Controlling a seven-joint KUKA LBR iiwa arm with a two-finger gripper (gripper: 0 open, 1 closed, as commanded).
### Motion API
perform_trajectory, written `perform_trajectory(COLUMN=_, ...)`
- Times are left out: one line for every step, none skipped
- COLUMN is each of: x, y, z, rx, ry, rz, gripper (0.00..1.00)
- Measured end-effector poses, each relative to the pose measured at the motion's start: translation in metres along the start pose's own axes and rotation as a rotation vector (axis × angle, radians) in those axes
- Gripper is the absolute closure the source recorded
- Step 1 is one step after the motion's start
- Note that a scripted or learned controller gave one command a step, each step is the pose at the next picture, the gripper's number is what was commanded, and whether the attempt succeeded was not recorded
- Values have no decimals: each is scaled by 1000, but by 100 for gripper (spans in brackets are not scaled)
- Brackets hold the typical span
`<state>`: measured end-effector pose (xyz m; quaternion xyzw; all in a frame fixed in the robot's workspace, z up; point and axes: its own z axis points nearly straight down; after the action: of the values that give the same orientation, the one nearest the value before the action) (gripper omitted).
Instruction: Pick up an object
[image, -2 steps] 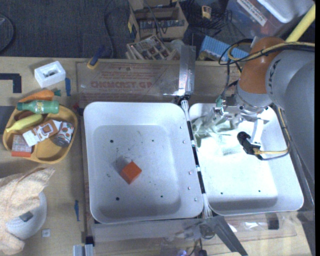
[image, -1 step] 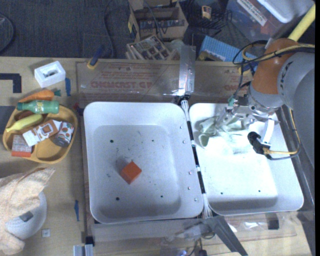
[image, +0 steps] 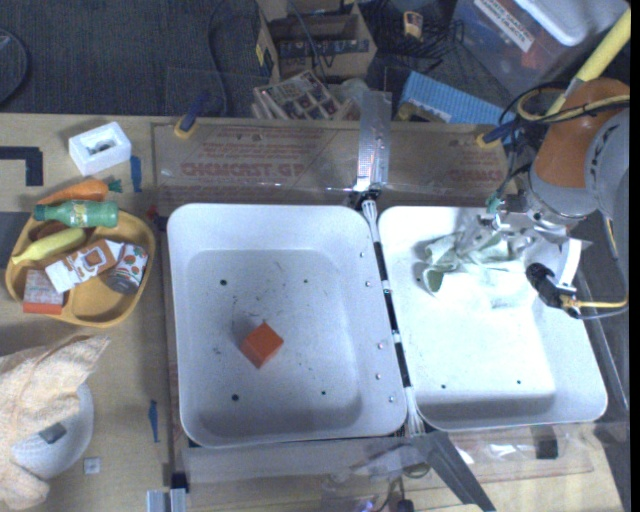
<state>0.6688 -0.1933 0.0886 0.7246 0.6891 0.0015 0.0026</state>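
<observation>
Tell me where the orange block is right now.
The orange block lies in the left bin in the camera view, a little below its middle and alone on the floor, far from the gripper over the right bin.

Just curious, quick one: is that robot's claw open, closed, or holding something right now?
Gripper: over the right white bin; open or closed, it cannot be told from this view.

Small orange-red block (image: 262, 344) (cube-like, turned corner-on) rests flat on floor of left white bin (image: 200, 232), near its middle, slightly toward front edge, clear of walls.
</observation>
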Motion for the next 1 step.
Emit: perform_trajectory(x=60, y=-20, z=0, rx=-1, ry=1, rz=-90, gripper=0)
